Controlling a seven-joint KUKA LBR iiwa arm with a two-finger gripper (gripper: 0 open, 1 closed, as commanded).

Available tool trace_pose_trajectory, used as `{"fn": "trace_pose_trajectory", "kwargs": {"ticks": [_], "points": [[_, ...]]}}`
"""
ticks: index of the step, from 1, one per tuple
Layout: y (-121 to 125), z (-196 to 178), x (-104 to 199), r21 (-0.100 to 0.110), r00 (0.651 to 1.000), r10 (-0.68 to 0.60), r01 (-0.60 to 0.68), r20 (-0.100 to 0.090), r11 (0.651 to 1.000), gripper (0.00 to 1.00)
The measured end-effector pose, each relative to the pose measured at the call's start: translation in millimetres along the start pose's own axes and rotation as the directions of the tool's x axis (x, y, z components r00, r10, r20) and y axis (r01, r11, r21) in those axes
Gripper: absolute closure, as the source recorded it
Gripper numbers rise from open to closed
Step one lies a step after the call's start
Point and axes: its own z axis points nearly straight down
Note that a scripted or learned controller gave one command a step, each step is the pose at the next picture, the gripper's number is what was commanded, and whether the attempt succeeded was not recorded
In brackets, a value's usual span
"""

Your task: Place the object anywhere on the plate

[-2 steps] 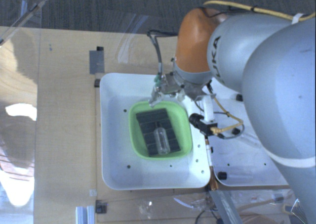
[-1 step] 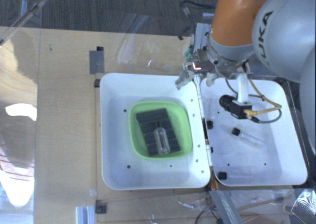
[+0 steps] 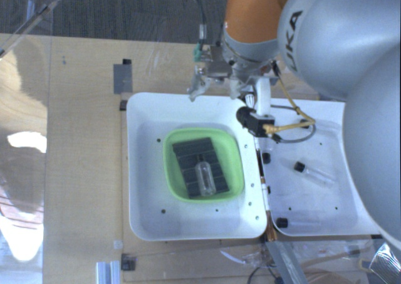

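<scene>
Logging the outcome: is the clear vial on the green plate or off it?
On it. The clear vial lies on its side on a dark ridged insert in the green plate, inside the left bin.

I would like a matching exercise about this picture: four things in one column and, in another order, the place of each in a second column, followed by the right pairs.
Things:
1. green plate
2. clear vial
3. tube with black cap
4. orange band

Places:
A. lying in the right bin
B. on the arm, above the gripper
C. in the left bin
D. on the dark ridged pad in the plate

Pairs: 1-C, 2-D, 3-A, 4-B
</scene>
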Motion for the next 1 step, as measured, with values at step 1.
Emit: {"fn": "trace_pose_trajectory", "kwargs": {"ticks": [1], "points": [[27.0, 48.7, -21.7, 0.007, 0.997, 0.08, -0.08, 0.003, 0.997, 0.0]]}}
